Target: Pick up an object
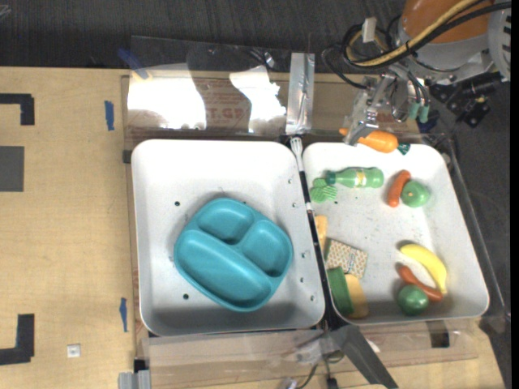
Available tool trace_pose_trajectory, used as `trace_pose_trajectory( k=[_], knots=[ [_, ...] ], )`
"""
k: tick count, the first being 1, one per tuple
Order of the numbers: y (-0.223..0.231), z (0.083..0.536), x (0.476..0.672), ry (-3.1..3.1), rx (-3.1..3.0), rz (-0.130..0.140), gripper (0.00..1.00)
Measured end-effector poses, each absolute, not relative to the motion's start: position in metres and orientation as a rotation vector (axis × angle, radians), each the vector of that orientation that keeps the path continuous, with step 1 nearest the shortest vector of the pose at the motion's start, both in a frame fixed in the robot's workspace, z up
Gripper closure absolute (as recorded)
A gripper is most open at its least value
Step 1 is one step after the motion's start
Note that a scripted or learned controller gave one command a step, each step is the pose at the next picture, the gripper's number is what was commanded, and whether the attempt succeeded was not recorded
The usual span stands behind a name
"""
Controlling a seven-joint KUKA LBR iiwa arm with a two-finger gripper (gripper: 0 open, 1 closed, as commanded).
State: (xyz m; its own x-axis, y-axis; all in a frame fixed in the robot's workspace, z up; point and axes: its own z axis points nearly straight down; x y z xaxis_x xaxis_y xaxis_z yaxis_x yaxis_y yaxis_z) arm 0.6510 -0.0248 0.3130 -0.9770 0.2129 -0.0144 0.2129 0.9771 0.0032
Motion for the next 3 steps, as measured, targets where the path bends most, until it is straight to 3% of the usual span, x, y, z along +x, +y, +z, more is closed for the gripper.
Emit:
trace_pose_trajectory(
  k=[1,2,3],
  knots=[
    [-0.008,0.277,0.583,3.133,0.178,0.002,1.0],
    [-0.068,0.259,0.531,3.105,0.456,0.0,1.0],
    [-0.031,0.249,0.581,3.113,0.377,0.002,1.0]
  ],
)
